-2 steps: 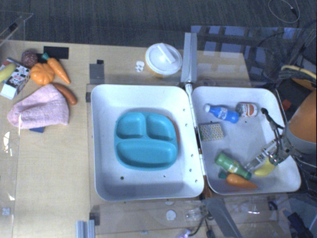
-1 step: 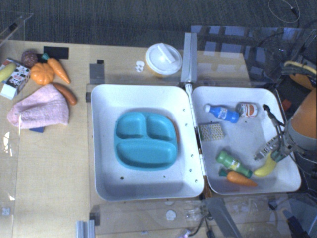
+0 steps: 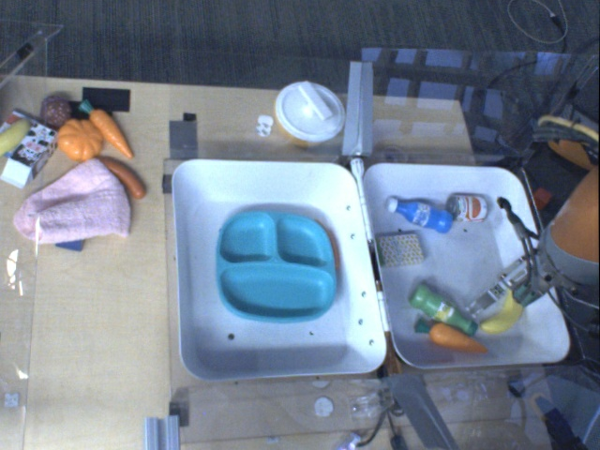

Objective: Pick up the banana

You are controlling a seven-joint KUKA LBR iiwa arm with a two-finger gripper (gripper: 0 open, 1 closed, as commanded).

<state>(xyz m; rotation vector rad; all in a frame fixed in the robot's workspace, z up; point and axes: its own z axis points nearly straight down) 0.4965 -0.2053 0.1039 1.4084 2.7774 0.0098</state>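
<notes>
You had the right bin [image 3: 544,345] holding the job: the gripper [image 3: 499,295] was low at the banana [image 3: 503,316], near the green bottle [image 3: 441,308]. Whether it pinched the fruit, you couldn't tell; lifting remained.

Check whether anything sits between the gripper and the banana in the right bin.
Nothing visible does. The gripper is already down at the banana, near the right bin's lower right corner. The green bottle and carrot lie just left of the banana, beside it rather than in the way.
</notes>
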